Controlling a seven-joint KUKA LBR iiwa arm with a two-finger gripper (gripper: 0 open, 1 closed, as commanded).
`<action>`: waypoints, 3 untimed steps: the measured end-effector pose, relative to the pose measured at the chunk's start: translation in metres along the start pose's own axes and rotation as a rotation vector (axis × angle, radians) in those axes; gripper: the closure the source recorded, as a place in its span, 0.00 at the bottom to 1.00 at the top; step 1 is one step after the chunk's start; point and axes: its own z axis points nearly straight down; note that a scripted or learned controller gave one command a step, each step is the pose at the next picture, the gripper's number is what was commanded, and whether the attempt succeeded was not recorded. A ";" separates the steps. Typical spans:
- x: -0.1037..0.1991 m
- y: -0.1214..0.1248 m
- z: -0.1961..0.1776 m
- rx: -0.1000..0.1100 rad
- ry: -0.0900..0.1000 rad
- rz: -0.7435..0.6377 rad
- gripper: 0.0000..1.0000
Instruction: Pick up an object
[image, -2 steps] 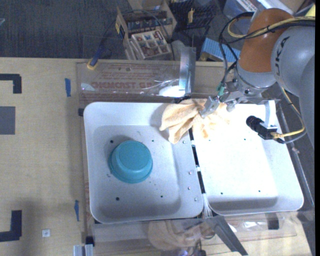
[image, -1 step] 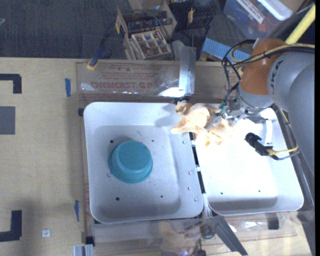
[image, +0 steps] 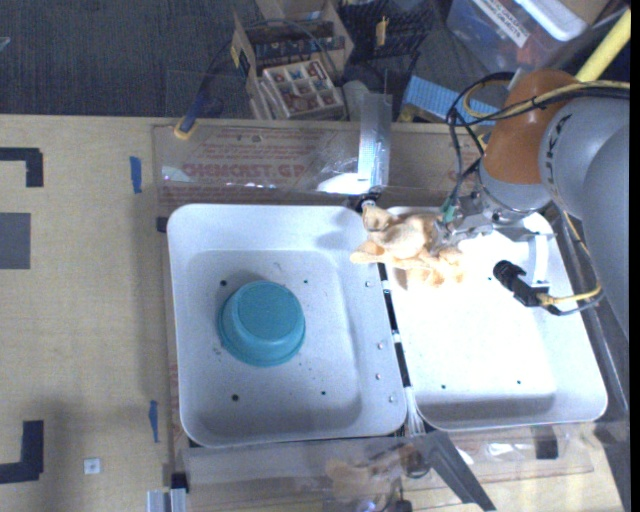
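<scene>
Tan plush toy (image: 408, 252) at the right bin's (image: 500, 380) far-left corner, fingers (image: 447, 228) touching it, grip unclear; no legible writing.

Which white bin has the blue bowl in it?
The left bin. The blue bowl sits upside down in it. The right bin holds the tan plush toy at its top left corner, next to the pincer.

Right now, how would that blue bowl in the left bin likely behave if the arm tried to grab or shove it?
The blue bowl sits upside down, wide rim on the bin floor, so it probably won't tip or roll. Its smooth rounded wall looks slippery for two fingers. It looks like light plastic, so a push would likely slide it.
</scene>
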 end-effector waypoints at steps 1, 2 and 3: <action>0.006 0.000 0.011 0.003 0.001 -0.318 1.00; 0.006 0.002 -0.001 -0.002 -0.002 -0.319 1.00; 0.040 0.007 -0.092 0.005 0.003 -0.313 1.00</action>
